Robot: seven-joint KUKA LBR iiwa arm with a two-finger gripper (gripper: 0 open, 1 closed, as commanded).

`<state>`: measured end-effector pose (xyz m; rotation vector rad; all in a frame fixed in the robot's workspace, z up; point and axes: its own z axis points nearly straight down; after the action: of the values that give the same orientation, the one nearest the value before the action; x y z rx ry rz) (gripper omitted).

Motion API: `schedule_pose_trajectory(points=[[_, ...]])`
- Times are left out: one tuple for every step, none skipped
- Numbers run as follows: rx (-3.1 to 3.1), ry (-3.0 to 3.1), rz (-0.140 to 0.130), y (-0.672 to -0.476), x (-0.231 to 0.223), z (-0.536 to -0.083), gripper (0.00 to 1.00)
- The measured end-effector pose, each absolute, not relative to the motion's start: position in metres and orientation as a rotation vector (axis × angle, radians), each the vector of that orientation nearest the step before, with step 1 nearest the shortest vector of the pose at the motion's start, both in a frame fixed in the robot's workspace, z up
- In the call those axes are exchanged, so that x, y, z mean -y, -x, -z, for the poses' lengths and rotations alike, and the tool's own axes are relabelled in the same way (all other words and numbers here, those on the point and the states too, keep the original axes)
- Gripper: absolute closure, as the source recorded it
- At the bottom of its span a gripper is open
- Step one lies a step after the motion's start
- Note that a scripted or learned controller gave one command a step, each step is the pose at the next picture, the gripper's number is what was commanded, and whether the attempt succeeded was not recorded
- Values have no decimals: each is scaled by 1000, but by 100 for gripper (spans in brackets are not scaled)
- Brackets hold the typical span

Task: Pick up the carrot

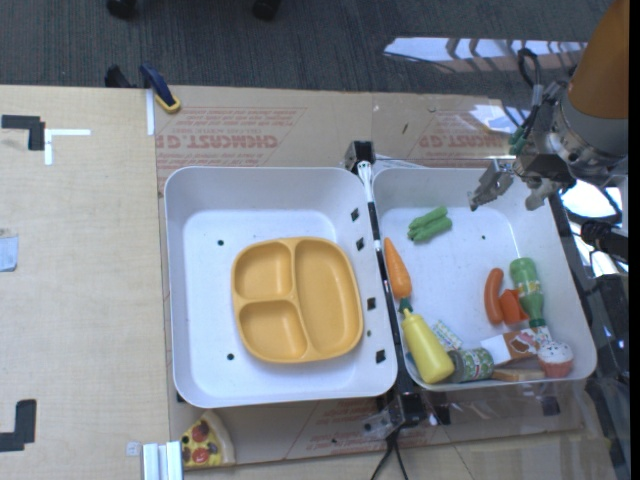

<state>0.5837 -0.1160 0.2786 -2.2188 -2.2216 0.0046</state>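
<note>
The carrot [397,270], orange with a green tip at its lower end, lies along the left wall of the right bin [470,186]. My gripper [512,190] hangs over the bin's far right corner, well to the right of and beyond the carrot. Its two dark fingers [487,189] are spread apart with nothing between them.
The right bin also holds green beans [430,224], a yellow mustard bottle [426,348], a red sausage [493,295], a green bottle [527,286], a can and other toy food at the front right. A yellow divided plate [296,298] sits in the left bin [190,298].
</note>
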Motion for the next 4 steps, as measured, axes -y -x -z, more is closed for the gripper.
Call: schedule_pose_trajectory(points=[[2045, 2384, -4, -593, 34, -191, 0], [1898, 2501, -4, -552, 28, -191, 0], [1898, 2502, -3, -552, 28, -191, 0], [1733, 2620, -4, -564, 59, -191, 0]])
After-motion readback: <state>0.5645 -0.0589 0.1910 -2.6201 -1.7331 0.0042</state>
